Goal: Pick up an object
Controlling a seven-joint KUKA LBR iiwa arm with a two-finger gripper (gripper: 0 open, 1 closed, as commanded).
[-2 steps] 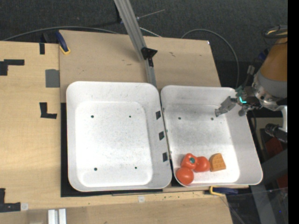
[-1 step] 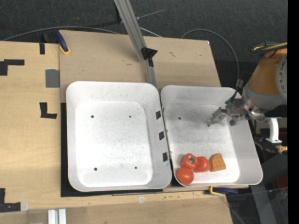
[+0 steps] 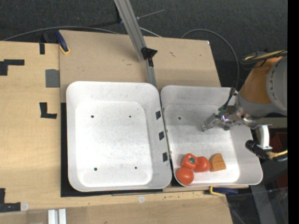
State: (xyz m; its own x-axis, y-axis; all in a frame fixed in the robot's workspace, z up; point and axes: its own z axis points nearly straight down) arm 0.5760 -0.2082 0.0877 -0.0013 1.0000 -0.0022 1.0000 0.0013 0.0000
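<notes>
The arm enters from the right, and its gripper [image 3: 211, 123] hangs over the middle of the right bin [image 3: 196, 97]. Nothing lies between the fingers; whether they are spread or closed cannot be told. A red toy [image 3: 192, 167] and a small tan block [image 3: 217, 162] rest together near the bin's front edge, well apart from the gripper. The left bin [image 3: 112, 92] adjoins it.

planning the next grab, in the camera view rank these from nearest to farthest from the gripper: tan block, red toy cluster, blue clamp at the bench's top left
1. Tan block, right bin's near edge, just below the gripper.
2. Red toy cluster, left of the block, slightly farther.
3. Blue clamp, far top-left bench corner, beyond the left bin.
</notes>
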